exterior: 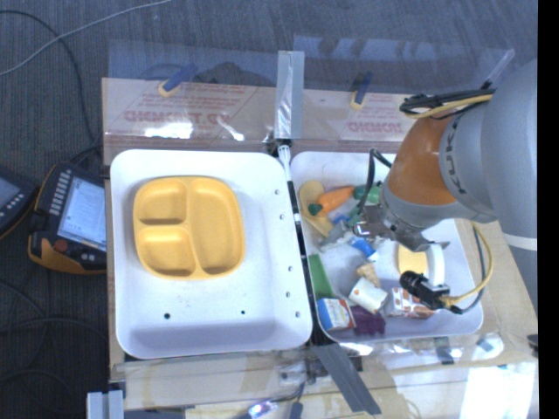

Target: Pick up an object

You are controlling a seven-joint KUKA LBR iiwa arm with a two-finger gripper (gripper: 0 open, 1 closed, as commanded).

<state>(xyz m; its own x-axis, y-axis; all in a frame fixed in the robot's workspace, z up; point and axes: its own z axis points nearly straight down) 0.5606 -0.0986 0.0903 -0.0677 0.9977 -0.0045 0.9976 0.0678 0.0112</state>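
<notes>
At the far left of the frame a handheld control pendant (68,221) lies on the floor, clear of the worktop. Next comes the left bin (127,321), holding a yellow divided plate (188,227) in its upper half. Right of the centre divider, the right bin (469,321) is crowded: an orange carrot-shaped toy (334,200) near its upper left, a green flat piece (319,276) along its left wall, a blue-and-red packet (334,313) and a purple lump (369,324) near the bottom, a white block (369,298) just above those, and a pale yellow slab (413,259) further right.

The arm's orange band (419,168) sits over the bin's upper right, and the claw (365,227) hangs low over the clutter in the middle of that bin. Whether it is apart or together I cannot tell; the wrist hides it, and no object is visibly between its tips.

The risk, as I judge it, is the crowding: things touch and overlap, so a closing claw could wedge two items, pinch an edge and slip, or nudge neighbours aside and come up with nothing.
</notes>
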